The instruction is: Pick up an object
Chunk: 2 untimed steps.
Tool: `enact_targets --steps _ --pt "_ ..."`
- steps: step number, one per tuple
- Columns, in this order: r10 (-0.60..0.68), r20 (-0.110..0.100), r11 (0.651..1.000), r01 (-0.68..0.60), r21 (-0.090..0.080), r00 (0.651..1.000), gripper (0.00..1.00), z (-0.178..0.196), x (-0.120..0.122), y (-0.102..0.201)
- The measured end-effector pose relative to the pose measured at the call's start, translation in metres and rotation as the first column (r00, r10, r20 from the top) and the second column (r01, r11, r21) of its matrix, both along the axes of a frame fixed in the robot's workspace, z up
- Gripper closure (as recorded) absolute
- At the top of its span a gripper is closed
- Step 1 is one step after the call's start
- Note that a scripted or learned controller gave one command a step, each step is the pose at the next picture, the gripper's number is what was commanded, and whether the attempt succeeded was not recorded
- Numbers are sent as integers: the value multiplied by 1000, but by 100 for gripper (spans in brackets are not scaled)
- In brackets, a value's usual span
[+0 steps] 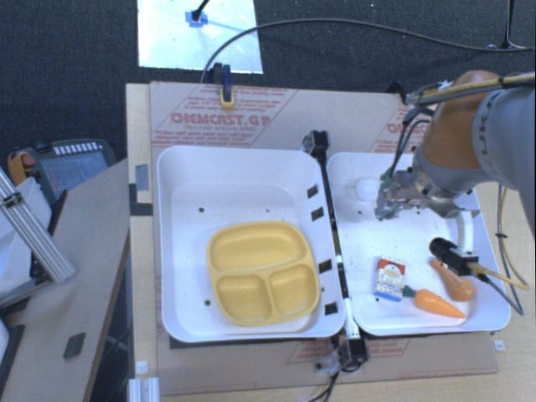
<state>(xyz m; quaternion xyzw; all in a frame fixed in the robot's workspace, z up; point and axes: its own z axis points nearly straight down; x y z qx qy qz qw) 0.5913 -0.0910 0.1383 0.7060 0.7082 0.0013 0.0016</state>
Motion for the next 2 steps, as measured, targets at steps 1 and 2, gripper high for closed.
enact_targets --steps 1,2 --pt "1 2 1000 -1 0 1000 100 46 7 3" --pt "1 0 1000 -1 0 1000 100 73 8 3"
